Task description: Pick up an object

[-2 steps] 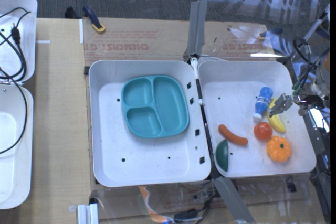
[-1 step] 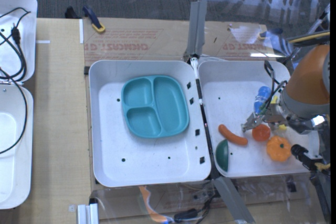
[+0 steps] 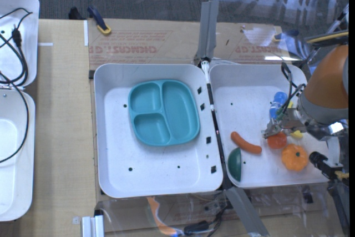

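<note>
Two white bins on surface (image 3: 61, 119); teal divided plate (image 3: 164, 112) in left bin (image 3: 111, 175). Pincer (image 3: 275, 129) low in right bin (image 3: 244, 86) beside red tomato (image 3: 277, 141), orange pumpkin (image 3: 294, 158), sausage (image 3: 246, 142); pincer state unclear.

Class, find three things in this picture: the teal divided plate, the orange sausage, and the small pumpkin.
teal divided plate (image 3: 164, 112), camera view, centre ridge.
orange sausage (image 3: 246, 142), camera view, middle of its length.
small pumpkin (image 3: 294, 158), camera view, top of its body.
</note>
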You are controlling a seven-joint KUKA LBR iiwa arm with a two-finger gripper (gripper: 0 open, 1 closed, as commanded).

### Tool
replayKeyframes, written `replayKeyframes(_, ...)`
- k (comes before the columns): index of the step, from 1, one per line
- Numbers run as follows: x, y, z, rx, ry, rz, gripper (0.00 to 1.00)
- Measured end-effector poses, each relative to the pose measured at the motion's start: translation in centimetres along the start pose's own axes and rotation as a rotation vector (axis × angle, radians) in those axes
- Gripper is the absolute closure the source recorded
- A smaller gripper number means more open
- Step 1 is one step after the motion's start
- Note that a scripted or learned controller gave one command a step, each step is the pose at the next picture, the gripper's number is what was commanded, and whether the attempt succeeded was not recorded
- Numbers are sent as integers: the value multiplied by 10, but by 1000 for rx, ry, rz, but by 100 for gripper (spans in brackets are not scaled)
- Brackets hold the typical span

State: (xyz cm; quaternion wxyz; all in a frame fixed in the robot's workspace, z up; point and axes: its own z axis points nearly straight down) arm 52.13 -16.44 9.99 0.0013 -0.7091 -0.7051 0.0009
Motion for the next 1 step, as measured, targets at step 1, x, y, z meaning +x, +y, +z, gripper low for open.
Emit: replayKeyframes(1,47,47,-99,-2,-2,-7,100)
